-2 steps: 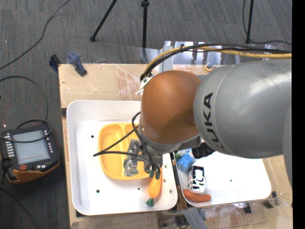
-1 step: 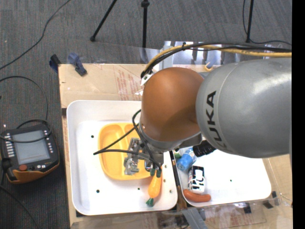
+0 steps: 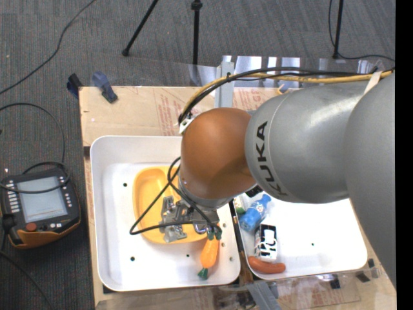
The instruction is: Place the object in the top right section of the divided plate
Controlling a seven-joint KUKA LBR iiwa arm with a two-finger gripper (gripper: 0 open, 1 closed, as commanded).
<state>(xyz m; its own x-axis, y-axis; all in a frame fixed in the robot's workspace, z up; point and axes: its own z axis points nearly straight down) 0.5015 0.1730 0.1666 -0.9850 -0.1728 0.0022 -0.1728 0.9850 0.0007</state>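
A yellow divided plate (image 3: 147, 192) lies in the left white bin (image 3: 110, 263), and the arm covers its right half. My gripper (image 3: 184, 225) hangs over the plate's near right part, under the orange wrist band. An orange toy carrot (image 3: 209, 253) with a green tip lies on the bin floor just past the plate's near right edge, close beside the gripper. I cannot make out whether the carrot is touched or held.
The right bin (image 3: 322, 250) holds a blue bottle (image 3: 253, 214), a black-and-white item (image 3: 267, 242) and a red sausage (image 3: 267, 265). The arm's big grey body (image 3: 310, 147) hides the back of both bins. A teach pendant (image 3: 40, 204) lies on the floor at left.
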